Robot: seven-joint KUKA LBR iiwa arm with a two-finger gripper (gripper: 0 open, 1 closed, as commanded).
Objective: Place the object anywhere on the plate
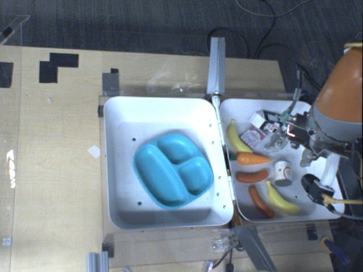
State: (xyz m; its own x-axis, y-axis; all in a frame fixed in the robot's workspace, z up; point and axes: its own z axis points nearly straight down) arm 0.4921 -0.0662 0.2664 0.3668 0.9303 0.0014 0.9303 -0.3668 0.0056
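A blue plate with three compartments lies in the left bin and nothing is on it. My gripper hangs low over the upper middle of the right bin, just above an orange carrot and beside a small pink and white packet. Nothing can be made out in its grasp. A yellow banana lies along the right bin's left wall.
Also in the right bin are a brown sausage, a second reddish sausage, another banana and a small white cup. A metal post stands behind the wall between the bins.
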